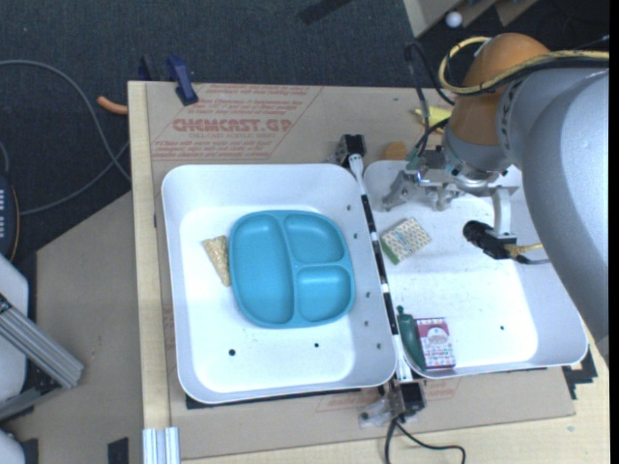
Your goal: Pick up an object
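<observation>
**Two bins on a cardboard-topped bench**

Cardboard bench [242, 124] carries both bins. Left bin [193, 346] holds a blue divided plate [290, 266]. Right bin [503, 341]: gripper [424, 189] at twelve o'clock, finger state unclear; patterned packet [405, 239] lies just below, long axis two-to-eight o'clock.

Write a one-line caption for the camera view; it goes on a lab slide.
Grey arm's pincer hovers at the right white bin's far edge; blue divided plastic tray lies in the left white bin.
</observation>
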